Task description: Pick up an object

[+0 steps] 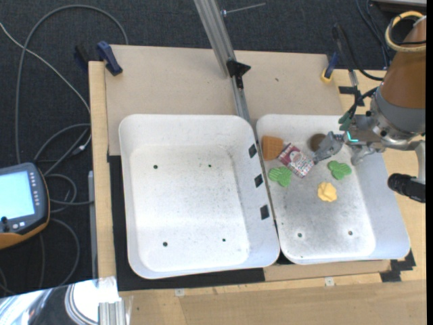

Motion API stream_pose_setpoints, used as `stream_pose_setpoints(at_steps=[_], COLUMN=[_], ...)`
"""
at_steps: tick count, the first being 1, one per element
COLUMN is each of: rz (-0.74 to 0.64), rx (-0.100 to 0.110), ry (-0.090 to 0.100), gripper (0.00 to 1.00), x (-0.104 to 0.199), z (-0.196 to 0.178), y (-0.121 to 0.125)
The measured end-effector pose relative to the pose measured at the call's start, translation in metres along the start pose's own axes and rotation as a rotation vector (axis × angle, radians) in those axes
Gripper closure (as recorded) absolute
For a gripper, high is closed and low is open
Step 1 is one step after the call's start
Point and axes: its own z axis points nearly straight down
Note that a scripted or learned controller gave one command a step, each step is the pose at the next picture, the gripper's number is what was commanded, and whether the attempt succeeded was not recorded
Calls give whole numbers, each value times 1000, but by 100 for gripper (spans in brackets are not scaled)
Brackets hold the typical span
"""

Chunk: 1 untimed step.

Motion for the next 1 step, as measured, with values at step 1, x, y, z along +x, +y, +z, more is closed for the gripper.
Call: stream_pose_setpoints(at_steps=[1], rz=[1], rx=[5], ry=[1], gripper=[0], x=[-4], z=[44], y=[3])
